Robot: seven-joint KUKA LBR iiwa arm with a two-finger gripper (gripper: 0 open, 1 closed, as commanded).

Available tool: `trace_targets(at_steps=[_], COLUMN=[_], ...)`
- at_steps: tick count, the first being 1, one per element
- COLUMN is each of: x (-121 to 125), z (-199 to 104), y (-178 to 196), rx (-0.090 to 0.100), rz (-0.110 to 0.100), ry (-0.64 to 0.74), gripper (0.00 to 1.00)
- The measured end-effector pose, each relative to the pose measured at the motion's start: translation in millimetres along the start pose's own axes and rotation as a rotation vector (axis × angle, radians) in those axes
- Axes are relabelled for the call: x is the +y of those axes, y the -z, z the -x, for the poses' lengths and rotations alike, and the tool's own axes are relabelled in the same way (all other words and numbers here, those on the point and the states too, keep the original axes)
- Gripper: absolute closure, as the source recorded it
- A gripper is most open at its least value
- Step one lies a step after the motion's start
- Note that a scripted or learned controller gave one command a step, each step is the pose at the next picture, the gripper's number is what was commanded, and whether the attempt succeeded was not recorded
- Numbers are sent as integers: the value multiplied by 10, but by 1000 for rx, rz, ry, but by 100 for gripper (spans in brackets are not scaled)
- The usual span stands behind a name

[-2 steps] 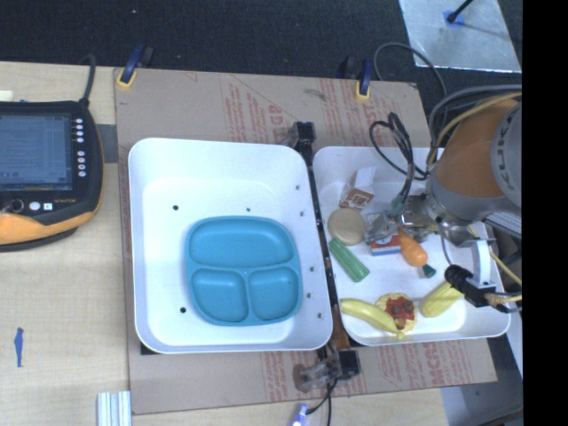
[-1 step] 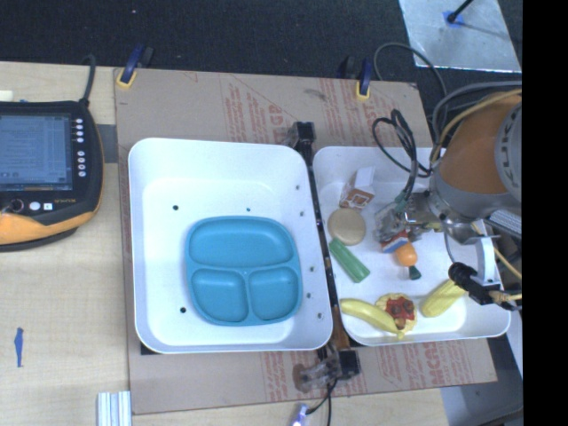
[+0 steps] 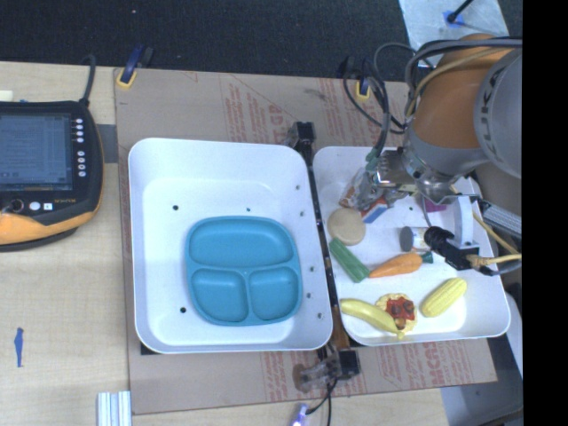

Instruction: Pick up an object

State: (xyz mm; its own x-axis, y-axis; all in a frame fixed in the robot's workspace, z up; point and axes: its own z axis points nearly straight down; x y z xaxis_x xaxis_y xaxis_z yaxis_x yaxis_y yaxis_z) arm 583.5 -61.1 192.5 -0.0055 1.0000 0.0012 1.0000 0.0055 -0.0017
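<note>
My gripper (image 3: 371,192) hangs low over the far left part of the right bin (image 3: 484,327). A small red and blue object (image 3: 376,210) lies right under it, partly hidden by it. Just in front sits a round beige piece (image 3: 346,227). Toward the bin's near side lie a green vegetable (image 3: 349,260), an orange carrot (image 3: 397,266), a yellow banana (image 3: 366,314), a pizza slice (image 3: 398,309) and a yellow corn cob (image 3: 443,297). A small grey cylinder (image 3: 406,238) stands above the carrot.
The left bin (image 3: 151,238) holds a blue sectioned plate (image 3: 242,269). A tablet-like pendant (image 3: 44,162) lies on the bench at the far left. The arm's grey and orange body (image 3: 461,105) covers the right bin's far right corner.
</note>
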Motion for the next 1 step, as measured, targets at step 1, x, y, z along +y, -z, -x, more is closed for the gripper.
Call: trace_targets(at_steps=[1], x=[82], z=[-301], y=[180], rx=[-1], rz=[-1], ry=[-1], gripper=[100])
